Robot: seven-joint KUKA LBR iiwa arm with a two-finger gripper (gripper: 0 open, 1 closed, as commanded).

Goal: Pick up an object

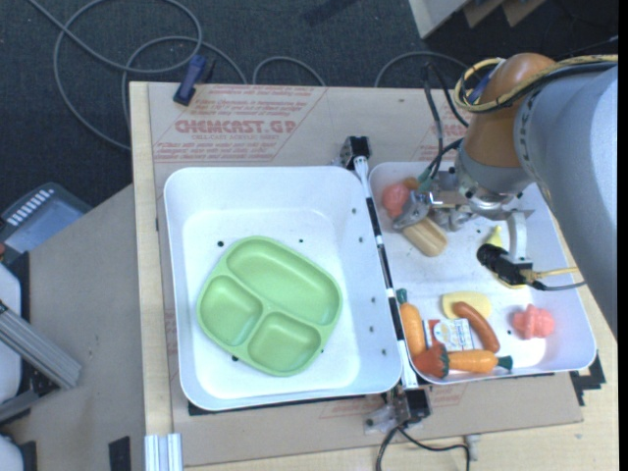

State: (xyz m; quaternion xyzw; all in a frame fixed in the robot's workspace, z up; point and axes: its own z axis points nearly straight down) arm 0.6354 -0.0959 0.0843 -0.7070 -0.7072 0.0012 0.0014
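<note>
Where the gripper [432, 212] hangs low over the far half of the right bin [579, 346], I log item one: a tan block [426, 237], lying tilted on the bin floor right at the claw's near side. I cannot tell whether the claw is spread or pressed together, nor whether it touches the block.

Item two: a pink-red lump [394, 198], near that bin's left wall, just beside the gripper.

Near half of the same bin:
- a yellow piece [459, 305] with a red sausage [474, 326] lying partly over it
- a red-and-white packet [453, 335] beside the sausage
- an orange carrot [412, 328] along the left wall
- a second carrot [471, 363] with a green tip by the near rim
- a pale pink lump [533, 322] toward the right wall

Left bin [186, 204]: one green three-compartment plate [270, 304], lying flat.

Bench, far left corner: a small blue object [191, 79].
</note>
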